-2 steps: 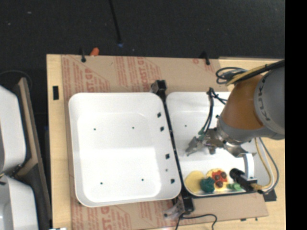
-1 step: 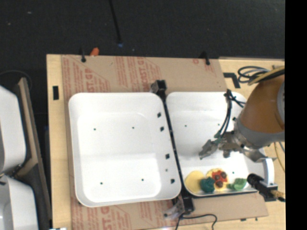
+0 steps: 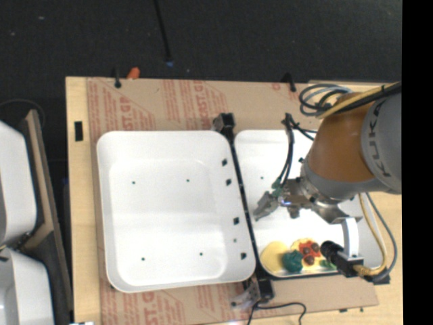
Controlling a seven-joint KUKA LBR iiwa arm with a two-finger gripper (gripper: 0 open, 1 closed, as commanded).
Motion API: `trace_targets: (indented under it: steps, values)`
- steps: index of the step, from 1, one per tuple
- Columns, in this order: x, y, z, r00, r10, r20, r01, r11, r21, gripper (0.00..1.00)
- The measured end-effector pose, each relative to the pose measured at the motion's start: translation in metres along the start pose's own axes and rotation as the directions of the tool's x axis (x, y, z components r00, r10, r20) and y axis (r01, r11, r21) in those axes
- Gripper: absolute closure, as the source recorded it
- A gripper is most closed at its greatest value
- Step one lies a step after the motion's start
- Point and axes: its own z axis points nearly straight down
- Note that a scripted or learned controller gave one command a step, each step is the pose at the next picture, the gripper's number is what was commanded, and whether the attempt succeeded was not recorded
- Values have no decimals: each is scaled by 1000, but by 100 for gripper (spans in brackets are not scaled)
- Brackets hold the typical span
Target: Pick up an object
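Gripper over the right bin, close to the edge shared with the left bin; whether it is released or clenched cannot be told. A yellow object, teal object and red object cluster at the right bin's near edge, apart from the gripper.

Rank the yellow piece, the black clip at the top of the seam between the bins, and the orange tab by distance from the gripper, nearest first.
1. yellow piece, in the right bin, just below the gripper.
2. black clip, up the seam.
3. orange tab, far upper left.
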Motion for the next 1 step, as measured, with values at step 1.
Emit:
trace_targets:
  steps: [1]
  values:
    - [-70, 36, 64, 1000, 11, 2, -11, 1000, 9, 0]
